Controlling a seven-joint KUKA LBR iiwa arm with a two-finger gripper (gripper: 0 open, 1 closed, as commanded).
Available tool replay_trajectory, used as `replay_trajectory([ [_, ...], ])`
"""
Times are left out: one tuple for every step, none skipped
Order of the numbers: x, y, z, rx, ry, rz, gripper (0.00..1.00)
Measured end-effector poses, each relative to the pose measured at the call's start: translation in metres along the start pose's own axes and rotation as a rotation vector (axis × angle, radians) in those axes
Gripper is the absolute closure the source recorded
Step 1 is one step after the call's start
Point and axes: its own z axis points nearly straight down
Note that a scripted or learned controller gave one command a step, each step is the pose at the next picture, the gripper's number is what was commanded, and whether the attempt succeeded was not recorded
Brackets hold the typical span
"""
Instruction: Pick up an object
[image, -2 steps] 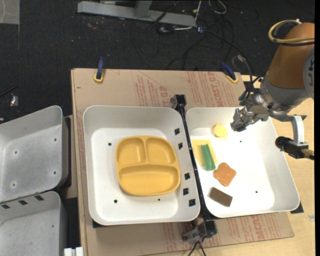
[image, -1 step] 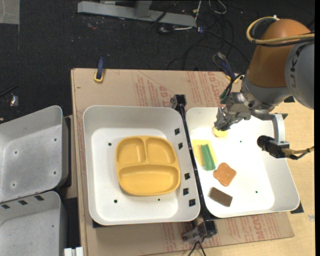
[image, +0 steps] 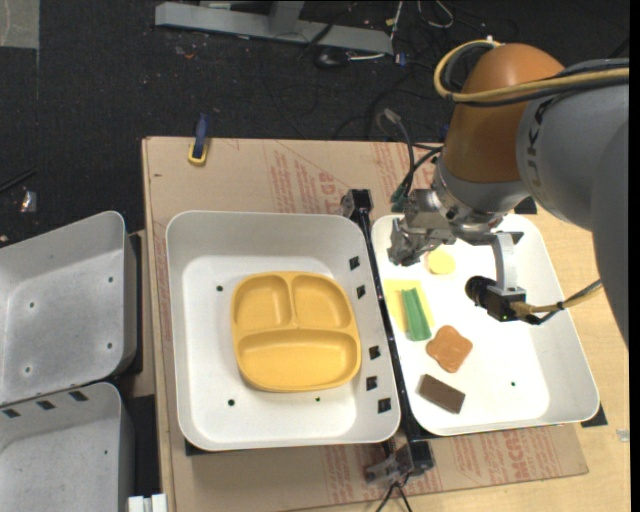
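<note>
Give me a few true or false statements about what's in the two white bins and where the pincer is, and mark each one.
1. The yellow divided plate lies in the left bin. True.
2. The green block lies in the left bin. False: it lies in the right bin, near the wall between the bins.
3. The pincer is over the right bin's far end, close to the pale yellow piece. True.
4. The brown block sits on the plate. False: it lies on the right bin's floor, nearer the camera than the orange piece.
5. The plate has three compartments. True.
</note>
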Motion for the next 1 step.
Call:
replay_trajectory([
  [0.0547, 0.0003, 0.0122, 0.0, 0.0, 0.0, 1.0],
])
